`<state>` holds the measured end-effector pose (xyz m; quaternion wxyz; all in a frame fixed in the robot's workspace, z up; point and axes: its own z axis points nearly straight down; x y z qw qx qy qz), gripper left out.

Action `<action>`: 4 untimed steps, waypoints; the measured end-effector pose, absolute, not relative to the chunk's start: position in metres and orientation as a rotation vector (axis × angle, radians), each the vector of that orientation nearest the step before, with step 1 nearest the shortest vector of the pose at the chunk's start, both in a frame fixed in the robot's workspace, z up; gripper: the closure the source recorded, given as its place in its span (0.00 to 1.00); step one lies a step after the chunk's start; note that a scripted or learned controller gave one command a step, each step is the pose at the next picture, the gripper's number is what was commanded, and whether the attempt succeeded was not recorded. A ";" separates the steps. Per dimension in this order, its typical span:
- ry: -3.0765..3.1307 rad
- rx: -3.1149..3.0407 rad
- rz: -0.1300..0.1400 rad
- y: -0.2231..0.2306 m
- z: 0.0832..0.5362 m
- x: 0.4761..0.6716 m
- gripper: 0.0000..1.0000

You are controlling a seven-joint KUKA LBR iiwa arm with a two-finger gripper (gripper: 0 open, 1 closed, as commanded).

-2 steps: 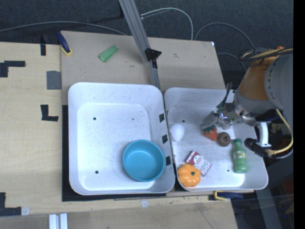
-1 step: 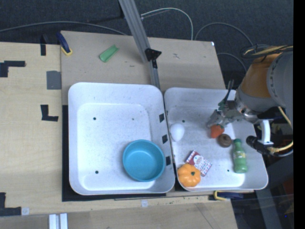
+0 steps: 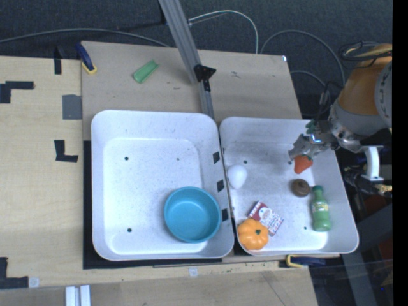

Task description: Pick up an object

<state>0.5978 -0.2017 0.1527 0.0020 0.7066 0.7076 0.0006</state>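
The right bin (image 3: pixel 255 136) holds several small objects. An orange-red piece (image 3: pixel 303 164) lies near the bin's right wall, directly under my gripper (image 3: pixel 301 154), which reaches in from the right and touches or nearly touches it. A brown round thing (image 3: pixel 300 187) sits just below that, with a green bottle (image 3: pixel 320 208) lying beside it. A white egg-shaped object (image 3: pixel 236 176) rests by the left wall. A red and white packet (image 3: pixel 265 218) and an orange pumpkin (image 3: pixel 254 234) lie at the front.
The left bin (image 3: pixel 127 139) holds a blue bowl (image 3: pixel 191 213) at its front right. A grey pole (image 3: pixel 185 37) slants over the bench toward the seam between the bins. A green block (image 3: pixel 145 71) lies on the bench behind the left bin.
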 end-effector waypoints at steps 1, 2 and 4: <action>2.220 2.216 0.003 -0.208 0.203 0.607 1.00; 2.221 2.216 0.003 -0.207 0.250 0.608 1.00; 2.231 2.216 -0.001 -0.096 0.242 0.611 1.00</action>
